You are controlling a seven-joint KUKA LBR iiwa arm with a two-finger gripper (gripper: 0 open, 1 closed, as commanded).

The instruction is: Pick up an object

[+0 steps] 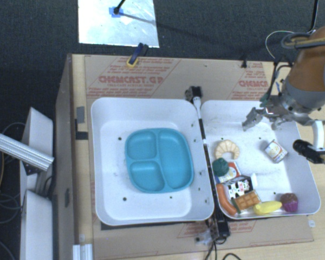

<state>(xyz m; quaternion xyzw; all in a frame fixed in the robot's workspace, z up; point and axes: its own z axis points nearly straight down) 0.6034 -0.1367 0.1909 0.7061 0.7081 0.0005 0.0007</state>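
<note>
Gripper (264, 116), fingers spread, empty; small can (274, 150) just below it: light, rigid, slippery—grasp across its curved sides.

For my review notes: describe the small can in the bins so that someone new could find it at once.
Look in the right-hand white bin, the one with the toy food. The small can lies tilted near that bin's right side, apart from the pile along the front edge. It is the only cylinder with a silvery end and a label; the nearby croissant is tan and curved.

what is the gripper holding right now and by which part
Nothing is held. The gripper hangs open over bare floor at the back of the right bin, apart from the small can and croissant.
</note>
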